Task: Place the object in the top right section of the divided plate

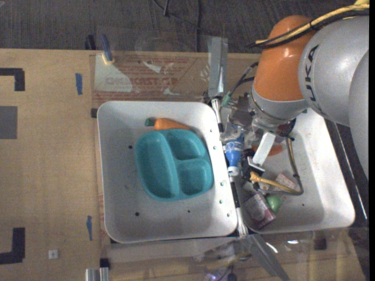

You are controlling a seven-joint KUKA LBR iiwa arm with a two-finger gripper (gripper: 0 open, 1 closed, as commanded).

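Observation:
A teal divided plate (174,164) lies in the middle of the left white bin (117,204), with one long section on its left and two smaller ones on its right. An orange carrot-like object (170,123) lies against the plate's far edge, on the bin floor. My gripper (258,156) hangs low over the left part of the right bin (328,209), above a clutter of small items. Right beside it are a blue object (233,154) and an orange object (276,150). Whether anything is held I cannot tell.
The right bin also holds a yellow item (263,181), a green ball (274,202), a crinkled packet (258,210) and a pale wrapper (287,182). The ridge between the bins (229,180) runs just left of the gripper. A clear plastic sheet (152,69) lies behind the left bin.

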